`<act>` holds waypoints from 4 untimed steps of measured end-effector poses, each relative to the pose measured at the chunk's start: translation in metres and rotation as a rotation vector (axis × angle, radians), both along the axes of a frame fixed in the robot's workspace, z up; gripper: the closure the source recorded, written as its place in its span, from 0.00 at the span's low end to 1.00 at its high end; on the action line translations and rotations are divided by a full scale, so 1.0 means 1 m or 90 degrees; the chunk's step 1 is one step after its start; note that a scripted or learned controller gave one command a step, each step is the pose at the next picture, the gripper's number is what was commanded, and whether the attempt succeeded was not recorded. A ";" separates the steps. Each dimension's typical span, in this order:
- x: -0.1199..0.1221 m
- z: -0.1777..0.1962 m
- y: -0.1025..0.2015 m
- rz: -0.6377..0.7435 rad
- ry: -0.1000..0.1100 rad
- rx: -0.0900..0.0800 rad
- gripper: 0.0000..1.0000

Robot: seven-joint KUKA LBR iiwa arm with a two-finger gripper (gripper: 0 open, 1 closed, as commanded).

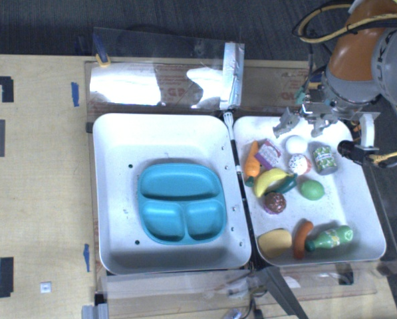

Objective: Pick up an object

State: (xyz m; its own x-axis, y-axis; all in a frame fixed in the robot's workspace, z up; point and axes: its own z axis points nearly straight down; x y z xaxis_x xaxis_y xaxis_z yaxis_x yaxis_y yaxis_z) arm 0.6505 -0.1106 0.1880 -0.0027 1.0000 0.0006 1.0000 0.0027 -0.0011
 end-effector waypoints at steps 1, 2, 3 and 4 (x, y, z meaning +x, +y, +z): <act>-0.051 -0.101 0.008 0.075 -0.004 -0.001 0.00; -0.006 -0.102 0.003 0.061 -0.001 0.000 0.00; -0.005 -0.090 0.003 0.061 -0.004 -0.001 1.00; 0.019 0.008 0.088 0.053 -0.008 0.001 1.00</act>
